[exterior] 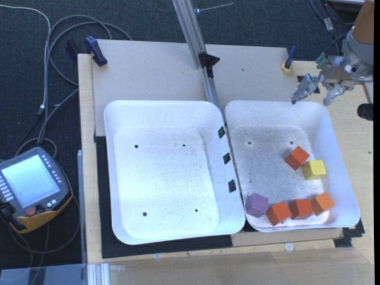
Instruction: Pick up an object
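The hand [316, 91] is hovering above the far right corner of the right bin [339, 153], its two fingers [303, 90] spreading apart with nothing between them, so it is standing open and gripping nothing. Above it the grey arm [362, 37] is reaching in from the right edge of the view. The objects to pick are all lying in the right bin, well apart from the hand: an orange-red block [297, 157] is sitting near the middle of the bin, with a yellow block [314, 169] just beside it toward the near right. Along the bin's near wall a purple block [257, 204] is lying at the left end of a row, followed by an orange block [277, 212], a red-orange block [301, 208] and another orange block [323, 202] at the right end. The left bin [119, 117] is sitting just beside the right one on the surface [148, 70], the two rims touching along the middle. A metal rail [190, 22] is slanting down from the top of the view to the seam between the bins. At the left, off the surface, a handheld control pendant [32, 186] with a lit screen is resting on the dark floor, with cables [59, 40] looping near it.
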You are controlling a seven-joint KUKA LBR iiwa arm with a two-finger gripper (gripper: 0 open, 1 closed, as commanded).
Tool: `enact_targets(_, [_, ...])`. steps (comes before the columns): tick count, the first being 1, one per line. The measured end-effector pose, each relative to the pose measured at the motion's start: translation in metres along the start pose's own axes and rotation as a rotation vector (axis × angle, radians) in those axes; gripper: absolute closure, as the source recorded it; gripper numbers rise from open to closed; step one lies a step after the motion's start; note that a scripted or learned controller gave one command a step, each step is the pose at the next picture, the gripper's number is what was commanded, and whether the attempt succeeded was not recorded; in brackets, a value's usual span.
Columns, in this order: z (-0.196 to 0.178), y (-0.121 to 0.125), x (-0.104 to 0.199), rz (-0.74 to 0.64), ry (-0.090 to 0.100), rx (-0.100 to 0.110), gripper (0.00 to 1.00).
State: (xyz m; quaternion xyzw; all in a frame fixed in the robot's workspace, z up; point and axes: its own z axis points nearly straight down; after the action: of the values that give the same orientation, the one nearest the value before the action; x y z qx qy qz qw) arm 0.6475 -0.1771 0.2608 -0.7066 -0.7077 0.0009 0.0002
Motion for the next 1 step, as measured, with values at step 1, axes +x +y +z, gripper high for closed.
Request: enact_targets(1, [0.1488, -0.0138, -0.0055, 0.001, 0.003, 0.008, 0.00])
